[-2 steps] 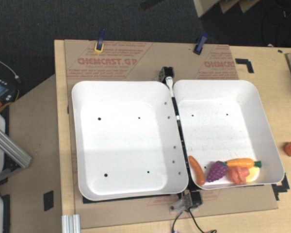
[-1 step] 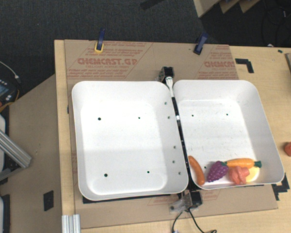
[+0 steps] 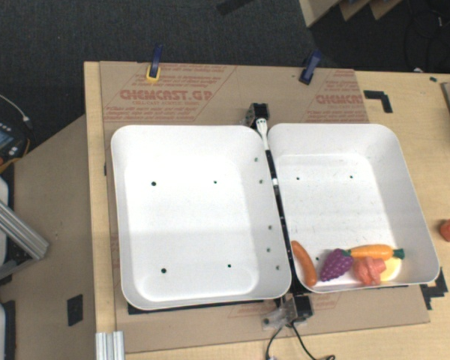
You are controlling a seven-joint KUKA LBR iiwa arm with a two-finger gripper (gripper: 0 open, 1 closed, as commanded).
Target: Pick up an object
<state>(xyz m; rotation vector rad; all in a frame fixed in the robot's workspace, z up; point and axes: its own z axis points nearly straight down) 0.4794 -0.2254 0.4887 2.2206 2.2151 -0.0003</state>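
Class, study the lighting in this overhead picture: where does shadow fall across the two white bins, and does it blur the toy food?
Camera view: a soft shadow dims the near half of the left bin; the right bin stays evenly lit; the toy food looks sharp.

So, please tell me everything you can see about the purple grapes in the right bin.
The purple grapes look like a small plastic toy bunch, made of many round bumps, wider at the upper right and narrowing to the lower left. It lies flat on the floor of the right bin, near the front edge. It sits between the orange sausage-shaped piece on its left and the red piece on its right, seemingly touching both.
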